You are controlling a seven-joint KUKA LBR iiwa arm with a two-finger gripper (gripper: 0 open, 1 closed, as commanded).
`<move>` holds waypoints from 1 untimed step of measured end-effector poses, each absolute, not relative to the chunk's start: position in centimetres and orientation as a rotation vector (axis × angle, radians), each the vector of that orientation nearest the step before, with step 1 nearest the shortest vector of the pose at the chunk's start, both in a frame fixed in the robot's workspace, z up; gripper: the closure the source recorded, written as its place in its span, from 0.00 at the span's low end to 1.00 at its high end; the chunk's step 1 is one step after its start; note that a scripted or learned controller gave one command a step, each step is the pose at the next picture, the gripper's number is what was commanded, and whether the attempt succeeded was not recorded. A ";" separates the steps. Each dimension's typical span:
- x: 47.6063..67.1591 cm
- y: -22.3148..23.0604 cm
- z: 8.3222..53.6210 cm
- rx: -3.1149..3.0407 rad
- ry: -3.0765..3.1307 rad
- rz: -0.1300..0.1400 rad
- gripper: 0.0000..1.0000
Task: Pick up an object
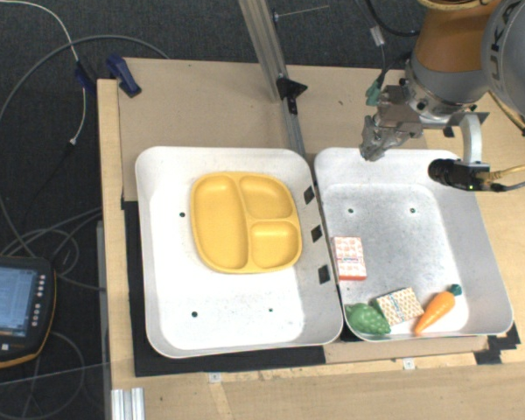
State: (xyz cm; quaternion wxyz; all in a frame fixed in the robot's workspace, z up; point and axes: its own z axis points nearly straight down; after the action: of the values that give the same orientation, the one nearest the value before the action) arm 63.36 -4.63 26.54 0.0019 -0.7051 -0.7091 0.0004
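My gripper [373, 146] hangs over the far left corner of the right bin [459, 234], well above its floor, with nothing between its fingers. In that bin lie a small red and white box [349, 257] near the left wall, and along the front wall a green leafy toy [367, 318], a patterned little packet [398, 305] and an orange toy carrot [435, 311]. The left bin [162, 261] holds a yellow divided plate [245, 221].
A metal post [267, 38] rises at a slant behind the bins. A black camera-like part [455, 173] sticks out at the right bin's far right rim. Cables and a teach pendant [13, 309] lie on the floor at left.
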 end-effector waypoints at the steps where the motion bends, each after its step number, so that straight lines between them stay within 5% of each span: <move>1: 63.2 0.3 25.0 -2.212 -2.225 0.002 1.00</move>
State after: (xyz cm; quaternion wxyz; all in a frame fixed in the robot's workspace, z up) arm 63.18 0.33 25.04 0.0023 -0.7051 -0.7091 0.0007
